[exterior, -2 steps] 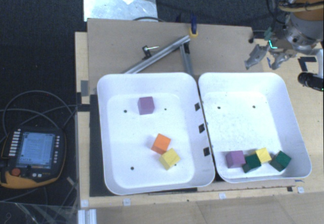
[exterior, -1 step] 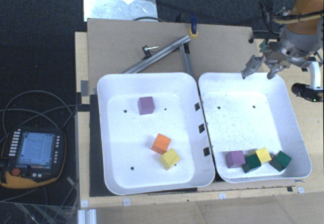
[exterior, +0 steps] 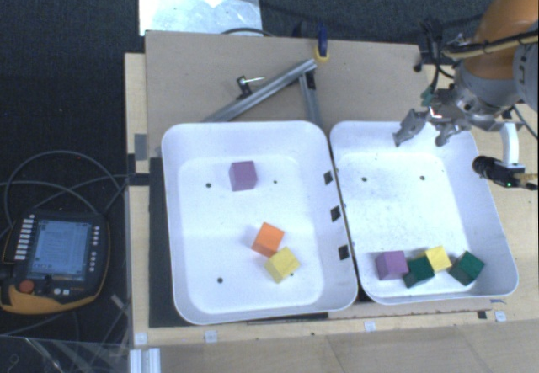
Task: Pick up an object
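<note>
My gripper point(exterior: 425, 132) hangs over the far edge of the right bin point(exterior: 421, 194), its two fingers spread open with nothing between them. In the right bin, along the near wall, lie a purple cube point(exterior: 391, 264), a dark green cube point(exterior: 418, 271), a yellow cube point(exterior: 438, 258) and another green cube point(exterior: 466, 267). The left bin point(exterior: 194, 220) holds a purple cube point(exterior: 242, 175) toward the back, an orange cube point(exterior: 268, 238) and a yellow cube point(exterior: 282, 263) touching it near the front.
A metal bar point(exterior: 261, 92) lies slanted on the brown board behind the left bin. A teach pendant point(exterior: 55, 258) sits on the floor at the left. A black cable part point(exterior: 497, 169) hangs by the right bin's right rim.
</note>
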Motion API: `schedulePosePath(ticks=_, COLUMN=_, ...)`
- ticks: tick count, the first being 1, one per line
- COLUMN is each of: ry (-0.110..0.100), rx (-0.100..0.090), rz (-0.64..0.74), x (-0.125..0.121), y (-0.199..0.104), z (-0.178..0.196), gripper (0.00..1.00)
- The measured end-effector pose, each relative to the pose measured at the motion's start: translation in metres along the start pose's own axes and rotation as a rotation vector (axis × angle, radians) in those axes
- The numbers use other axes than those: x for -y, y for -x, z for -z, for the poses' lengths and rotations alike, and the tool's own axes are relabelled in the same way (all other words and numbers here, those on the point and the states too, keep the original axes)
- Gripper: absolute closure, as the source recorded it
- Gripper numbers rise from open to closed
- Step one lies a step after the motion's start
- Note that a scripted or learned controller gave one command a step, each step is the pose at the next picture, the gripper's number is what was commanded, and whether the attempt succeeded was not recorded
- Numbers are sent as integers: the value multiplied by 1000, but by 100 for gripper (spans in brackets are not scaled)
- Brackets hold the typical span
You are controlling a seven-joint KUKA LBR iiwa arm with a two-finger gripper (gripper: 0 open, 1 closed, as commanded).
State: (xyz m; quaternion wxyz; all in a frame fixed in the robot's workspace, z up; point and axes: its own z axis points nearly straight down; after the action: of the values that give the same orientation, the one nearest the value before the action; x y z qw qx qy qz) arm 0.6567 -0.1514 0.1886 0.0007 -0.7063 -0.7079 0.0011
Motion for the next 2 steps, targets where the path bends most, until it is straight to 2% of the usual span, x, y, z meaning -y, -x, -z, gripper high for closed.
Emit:
schedulePosePath(ticks=1, ry=-1, rx=-1, rz=1, x=-6, y=1, z=-60, gripper=0)
schedulePosePath(ticks=2, ry=8, rx=1, rz=4, x=-8, y=1, z=-45, gripper=100)
